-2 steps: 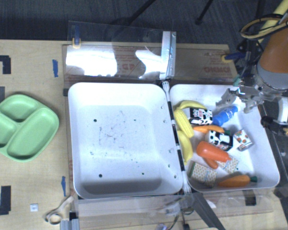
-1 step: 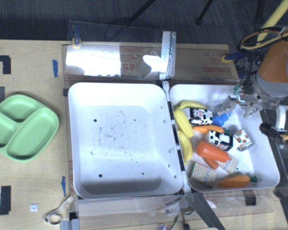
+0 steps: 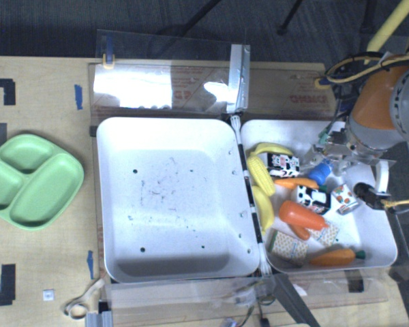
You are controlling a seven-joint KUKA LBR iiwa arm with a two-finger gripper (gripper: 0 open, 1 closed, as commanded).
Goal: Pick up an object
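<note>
The right bin (image 3: pixel 385 240) holds a heap of small toys. Among them are a yellow banana (image 3: pixel 270 150), a yellow corn cob (image 3: pixel 258 173), a blue piece (image 3: pixel 320 174), two black-and-white cow-patterned pieces (image 3: pixel 284 162) (image 3: pixel 312 197), a fat orange-red piece (image 3: pixel 301 215) and a carrot (image 3: pixel 334 256). My gripper (image 3: pixel 347 176) hangs low over the bin's right half, just right of the blue piece and above a small white and red piece (image 3: pixel 345 200). Nothing is visibly lifted from the heap.
The left bin (image 3: pixel 123 138) is bare white inside. A green divided plate (image 3: pixel 33 180) lies on the bench at far left. A clear plastic panel (image 3: pixel 170 80) stands behind the left bin. The grey and orange arm (image 3: pixel 378 107) and its cables occupy the upper right.
</note>
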